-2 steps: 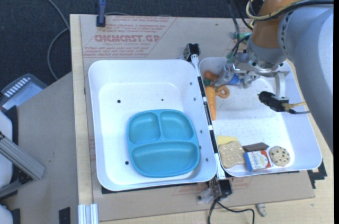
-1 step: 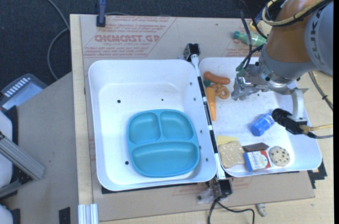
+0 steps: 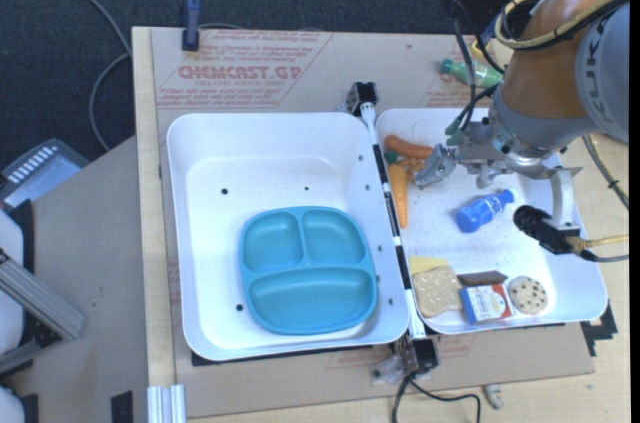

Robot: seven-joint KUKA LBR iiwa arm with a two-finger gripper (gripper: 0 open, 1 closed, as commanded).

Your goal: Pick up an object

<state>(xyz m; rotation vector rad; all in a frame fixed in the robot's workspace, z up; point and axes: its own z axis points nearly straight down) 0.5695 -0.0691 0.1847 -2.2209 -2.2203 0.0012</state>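
Camera view: gripper (image 3: 437,169), finger state indiscernible, above carrot (image 3: 399,194) in right bin (image 3: 590,296); straddle carrot squarely, then close.

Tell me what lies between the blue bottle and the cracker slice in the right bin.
Bare white bin floor lies between the bottle and the cracker, apart from a yellow cheese slice touching the cracker's upper edge, as the camera view shows.

I note a blue bottle (image 3: 484,211) lying on its side mid right bin. An orange carrot (image 3: 399,194) lies lengthwise along the left wall, a second orange piece (image 3: 408,148) above it. Along the near wall: yellow slice (image 3: 428,266), cracker (image 3: 436,291), red-blue packet (image 3: 485,302), cookie (image 3: 527,294).
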